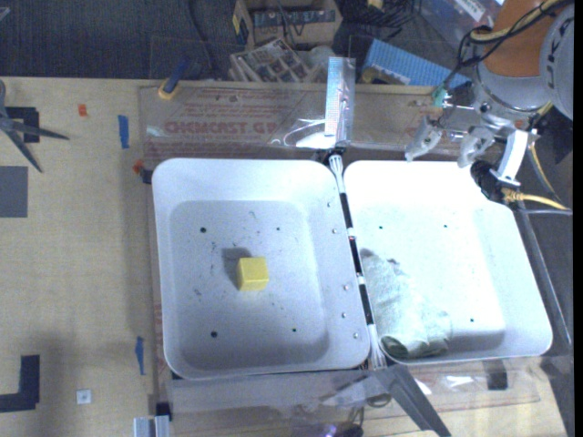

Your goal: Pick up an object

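Observation:
A small yellow block [253, 273] lies in the middle of the left bin [182, 189]. A rolled greyish-white cloth [401, 308] lies along the left side of the right bin [519, 271], reaching down to its near-left corner. My gripper [444, 143] hangs above the far rim of the right bin, well away from both objects. Its two pale fingers [421, 141] point down and stand apart, with nothing between them.
A metal divider strip [351, 244] runs between the two bins. Boxes, cables and a blue pad [405, 62] crowd the bench behind the bins. A yellow cable [537, 203] trails from the wrist over the right bin's far right rim.

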{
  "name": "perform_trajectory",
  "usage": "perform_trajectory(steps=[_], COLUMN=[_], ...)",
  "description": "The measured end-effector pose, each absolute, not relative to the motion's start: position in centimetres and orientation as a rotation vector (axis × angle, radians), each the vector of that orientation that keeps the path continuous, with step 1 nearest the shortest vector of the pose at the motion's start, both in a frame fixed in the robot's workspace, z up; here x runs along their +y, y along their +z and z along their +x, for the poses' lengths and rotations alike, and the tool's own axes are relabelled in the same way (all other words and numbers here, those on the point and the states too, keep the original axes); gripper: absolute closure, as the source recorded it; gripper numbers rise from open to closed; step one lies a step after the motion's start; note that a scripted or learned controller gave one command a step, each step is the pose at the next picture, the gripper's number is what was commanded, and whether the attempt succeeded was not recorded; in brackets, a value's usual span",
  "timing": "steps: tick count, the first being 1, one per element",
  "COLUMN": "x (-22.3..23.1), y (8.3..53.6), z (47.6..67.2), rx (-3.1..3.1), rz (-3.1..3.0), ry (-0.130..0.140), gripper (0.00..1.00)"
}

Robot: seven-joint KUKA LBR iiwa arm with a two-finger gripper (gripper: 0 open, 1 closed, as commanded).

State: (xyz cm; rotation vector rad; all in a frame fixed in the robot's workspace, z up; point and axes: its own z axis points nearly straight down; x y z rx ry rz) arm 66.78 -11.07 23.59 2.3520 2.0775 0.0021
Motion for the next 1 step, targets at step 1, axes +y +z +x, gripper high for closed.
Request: perform_trajectory(steps=[1], x=[-11.07], y=[23.59], z=[66.78], rx=[2.077], rz=[2.352], ry=[0.002], gripper=[0.0])
